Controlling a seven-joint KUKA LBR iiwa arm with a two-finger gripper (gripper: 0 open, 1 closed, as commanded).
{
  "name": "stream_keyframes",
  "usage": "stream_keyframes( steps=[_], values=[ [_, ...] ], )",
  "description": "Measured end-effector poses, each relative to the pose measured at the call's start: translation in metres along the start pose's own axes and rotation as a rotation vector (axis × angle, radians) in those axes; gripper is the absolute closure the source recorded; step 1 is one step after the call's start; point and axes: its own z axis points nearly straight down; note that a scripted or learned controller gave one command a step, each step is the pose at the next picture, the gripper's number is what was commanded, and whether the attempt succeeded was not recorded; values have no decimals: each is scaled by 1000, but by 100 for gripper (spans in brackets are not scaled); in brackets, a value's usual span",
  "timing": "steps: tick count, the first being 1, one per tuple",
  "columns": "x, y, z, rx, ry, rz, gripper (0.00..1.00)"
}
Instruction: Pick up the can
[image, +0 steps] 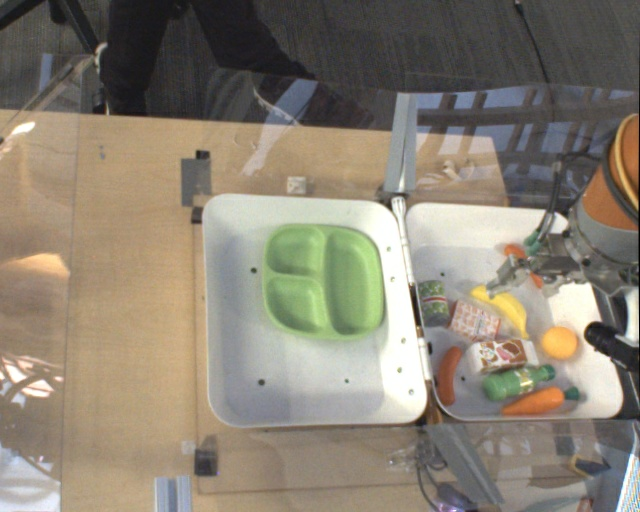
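Observation:
The can (433, 301) is small, with a green label. It stands at the left edge of the right bin (455, 228), close to the divider. My gripper (517, 266) hangs over the upper middle of that bin, just above the yellow banana (506, 309), to the right of the can and apart from it. Its fingers look spread, with nothing between them.
Around the can lie a pink box (474, 321), a red sausage (449, 372), a picture carton (503, 354), a green bottle (520, 381), a carrot (536, 402) and an orange (560, 343). The left bin (230, 330) holds a green divided plate (325, 281).

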Motion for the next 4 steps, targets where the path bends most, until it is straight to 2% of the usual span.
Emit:
stream_keyframes(
  steps=[1, 2, 3, 4],
  values=[
    [15, -13, 89, 2, 0, 102, 0],
    [-3, 59, 122, -19, -2, 77, 0],
    [-52, 54, 32, -5, -3, -92, 0],
    [26, 60, 108, -12, -20, -254, 0]
  ],
)
